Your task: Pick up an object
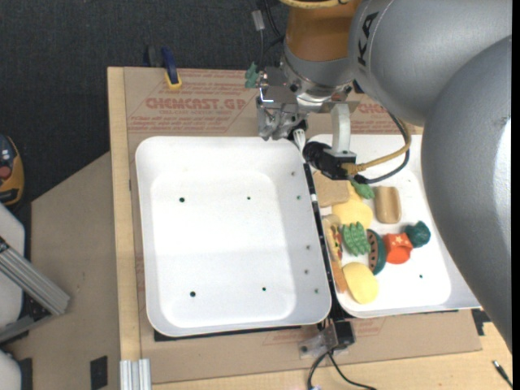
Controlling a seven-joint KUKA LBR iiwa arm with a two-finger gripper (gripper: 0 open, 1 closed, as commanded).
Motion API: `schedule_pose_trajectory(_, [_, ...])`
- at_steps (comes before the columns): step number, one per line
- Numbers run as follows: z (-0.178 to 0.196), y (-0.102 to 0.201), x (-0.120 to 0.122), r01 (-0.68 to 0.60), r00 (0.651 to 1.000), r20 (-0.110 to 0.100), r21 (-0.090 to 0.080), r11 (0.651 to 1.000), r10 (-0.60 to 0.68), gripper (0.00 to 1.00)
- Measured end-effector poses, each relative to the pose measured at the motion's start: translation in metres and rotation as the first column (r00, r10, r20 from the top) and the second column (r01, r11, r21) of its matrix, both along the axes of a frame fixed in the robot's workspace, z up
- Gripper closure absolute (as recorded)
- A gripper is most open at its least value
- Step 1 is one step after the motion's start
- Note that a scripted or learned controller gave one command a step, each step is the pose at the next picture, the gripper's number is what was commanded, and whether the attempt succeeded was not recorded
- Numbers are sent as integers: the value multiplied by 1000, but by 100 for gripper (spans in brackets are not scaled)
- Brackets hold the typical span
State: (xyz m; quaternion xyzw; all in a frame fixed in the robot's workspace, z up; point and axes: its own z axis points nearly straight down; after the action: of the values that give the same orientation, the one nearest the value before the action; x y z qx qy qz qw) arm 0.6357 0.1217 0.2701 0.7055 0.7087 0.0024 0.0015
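1. One hand (280, 124) hangs over the far edge of the left bin (162, 218), close to that bin's far right corner; it reads as a cluster of dark metal parts, and whether it is open or closed cannot be told, nor whether anything sits in it.
2. Above the hand is the orange band (325, 31), and from there the grey arm (455, 96) swells to the right and near side, covering the far right of the scene and running out of frame.
3. A black fitting with a yellowish cable (382, 162) hangs from the wrist over the far end of the right bin (431, 287), hiding part of what lies there.
4. The objects to pick all lie in the right bin, bunched against its left wall: a tan block (387, 204), a pale yellow piece (353, 214), a green ridged piece (355, 238), a red piece (396, 249), a dark teal piece (418, 234) and a yellow rounded piece (361, 283) nearest the camera.
5. These pieces overlap, so their full shapes are hard to make out; a striped item between the green and red ones is too small to name.
6. The right bin's right side is cut off by the arm.
7. Both bins rest on a brown board (203, 96) with red lettering on the table, and a blue and yellow clamp (171, 67) grips its far edge.
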Motion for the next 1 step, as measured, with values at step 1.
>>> schedule_pose_trajectory(1, [-2,50,-10,1,1000,-3,-1,1000,-1,100])
